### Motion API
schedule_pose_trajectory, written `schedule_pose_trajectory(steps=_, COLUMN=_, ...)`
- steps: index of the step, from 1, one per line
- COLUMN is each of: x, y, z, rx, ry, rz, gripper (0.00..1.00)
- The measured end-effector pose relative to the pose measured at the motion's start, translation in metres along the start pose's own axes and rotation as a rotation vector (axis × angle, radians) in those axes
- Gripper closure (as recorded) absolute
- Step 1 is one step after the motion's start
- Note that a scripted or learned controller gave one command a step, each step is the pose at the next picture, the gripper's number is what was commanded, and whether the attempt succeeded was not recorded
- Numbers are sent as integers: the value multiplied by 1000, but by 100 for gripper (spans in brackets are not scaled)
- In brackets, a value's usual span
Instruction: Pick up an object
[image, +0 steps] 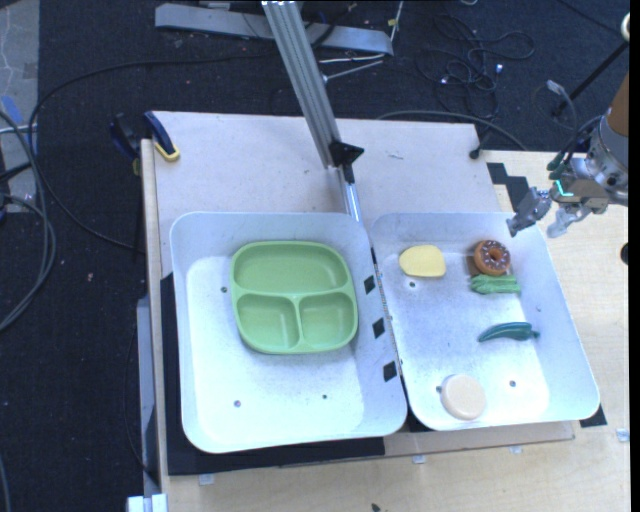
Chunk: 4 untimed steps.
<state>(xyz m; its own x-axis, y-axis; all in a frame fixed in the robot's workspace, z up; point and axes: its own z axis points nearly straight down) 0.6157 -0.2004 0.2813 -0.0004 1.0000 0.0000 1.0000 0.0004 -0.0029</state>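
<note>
The right bin (560, 330) holds several small objects: a yellow lump (422, 262), a brown ring-shaped donut (491, 257), a light green piece (497, 286) just below it, a dark green pod (508, 332), and a cream round disc (464, 396) near the front. My gripper (541, 216) hovers at the bin's far right corner, above and right of the donut. Its fingers are spread apart with nothing between them.
The left bin (200, 400) carries a green three-compartment tray (295, 296). A slanted metal pole (310, 85) crosses the back of the bench down to the seam between the bins. Cables lie on the dark floor around the bench.
</note>
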Motion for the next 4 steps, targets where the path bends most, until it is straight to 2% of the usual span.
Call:
schedule_pose_trajectory(steps=1, x=0, y=1, z=-2, rx=-3, ry=-1, rz=-1, gripper=0)
schedule_pose_trajectory(steps=4, x=-17, y=18, z=160, rx=0, ry=0, rz=1, gripper=0)
